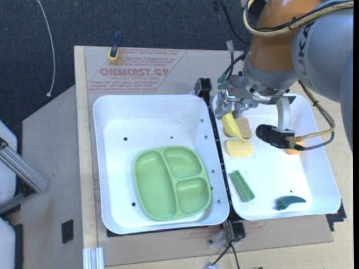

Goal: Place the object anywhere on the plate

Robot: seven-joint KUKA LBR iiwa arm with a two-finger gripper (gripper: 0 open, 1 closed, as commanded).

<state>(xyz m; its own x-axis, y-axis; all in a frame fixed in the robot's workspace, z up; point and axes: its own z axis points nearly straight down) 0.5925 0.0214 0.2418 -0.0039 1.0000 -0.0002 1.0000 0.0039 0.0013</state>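
Note:
A light green divided plate [168, 184] lies in the left bin [112, 116], toward its front. My gripper [225, 110] hangs over the back left corner of the right bin [314, 172], close to the wall between the bins. A yellow banana-shaped object [230, 125] sits directly under the gripper, its upper end touching or hidden by the gripper's tip. Whether the gripper has hold of it is unclear from this angle. The plate is to the gripper's lower left, across the dividing wall.
In the right bin lie a tan piece [244, 129] beside the banana, a pale yellow slab [239, 148], a green stick [243, 185], a teal object [289, 202] near the front and an orange item [291, 146] partly behind a black fitting. The arm covers the bin's back.

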